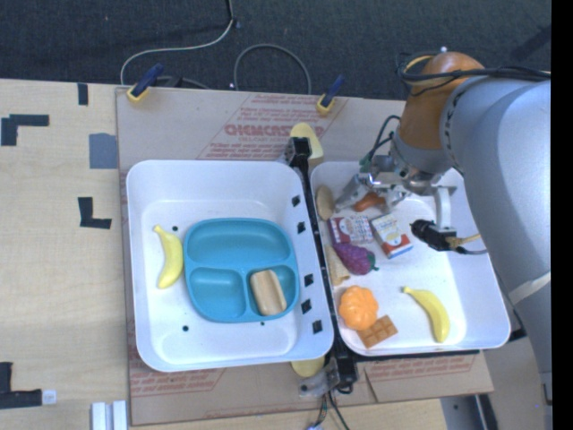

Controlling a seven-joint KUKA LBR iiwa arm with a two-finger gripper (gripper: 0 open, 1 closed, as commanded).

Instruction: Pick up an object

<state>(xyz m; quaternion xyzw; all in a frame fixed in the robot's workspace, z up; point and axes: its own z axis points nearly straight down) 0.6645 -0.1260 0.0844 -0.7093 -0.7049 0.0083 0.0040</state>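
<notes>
Two yellow bananas show: one (168,256) in the left white bin (143,182) beside a blue divided plastic tray (235,256) holding a bread roll (268,292), one (429,312) near the right white bin's (483,280) front corner. An orange pumpkin-like fruit (358,305), purple eggplant (354,257) and small carton (391,235) crowd the centre. The gripper (380,186) hangs over that bin's rear; its opening cannot be told.

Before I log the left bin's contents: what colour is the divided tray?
Light blue tray, clearest in the camera view.
</notes>
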